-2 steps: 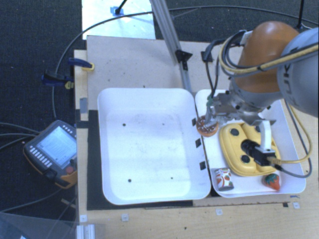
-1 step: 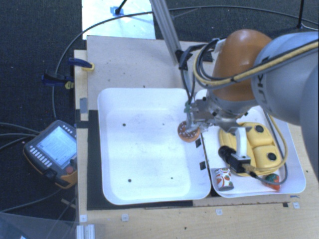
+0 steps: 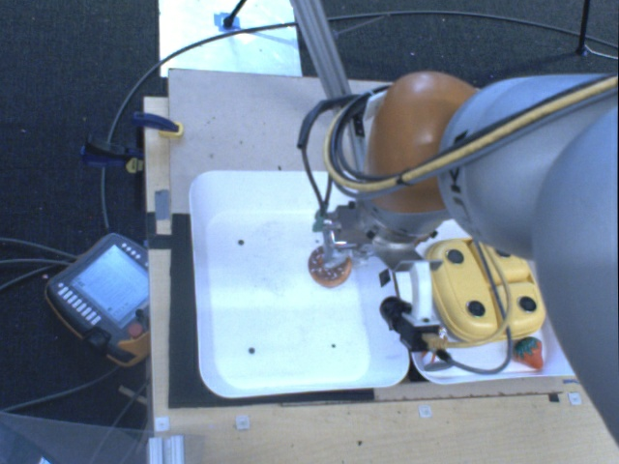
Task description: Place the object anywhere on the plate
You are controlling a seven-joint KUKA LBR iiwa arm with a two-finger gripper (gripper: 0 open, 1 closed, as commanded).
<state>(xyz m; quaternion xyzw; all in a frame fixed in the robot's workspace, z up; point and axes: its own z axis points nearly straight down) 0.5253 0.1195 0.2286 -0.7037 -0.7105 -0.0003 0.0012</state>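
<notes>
— Where's the obj?
— Small round brown pretzel-like piece, left shallow white plastic bin, right under my gripper. Grip state: can't tell.
— Nearby?
— Yellow plastic block w/ dark dots and red strawberry-like toy in right bin, my arm covering most of it.

A single fixed camera looks steeply down on the bench from close above, the arm crowding in from the right.
</notes>
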